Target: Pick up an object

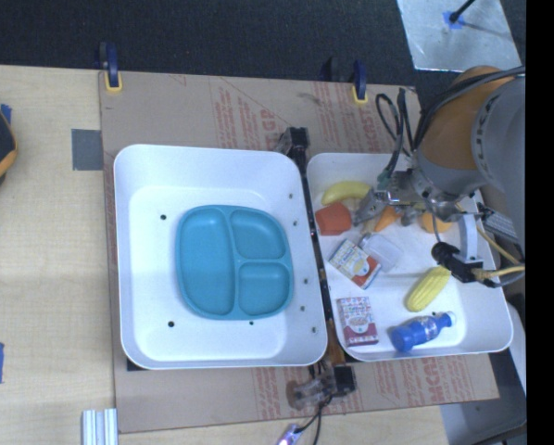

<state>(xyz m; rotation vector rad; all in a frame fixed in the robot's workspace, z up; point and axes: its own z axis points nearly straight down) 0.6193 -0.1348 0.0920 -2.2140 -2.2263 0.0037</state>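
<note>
Two shallow white bins side by side on a brown board, rims touching along the middle. Left bin (pixel 138 248) wide open around a blue divided plate (pixel 233 260) lying flat near its centre, with bare white floor on all sides. Right bin (pixel 485 336) crowded, with little free floor. Grey arm with orange band reaching in from the right over the bin's far corner. Gripper (pixel 385 207) low over the far part of the right bin; open or closed: cannot tell. Just beside it: a yellow banana (pixel 346 191), an orange-red block (pixel 333 219) and a small orange piece (pixel 387 218). Nearer the front: a small printed packet (pixel 354 261), a corn cob (pixel 427 288), a red snack box (pixel 356 320), a blue bottle (pixel 418 332) lying on its side.
</note>
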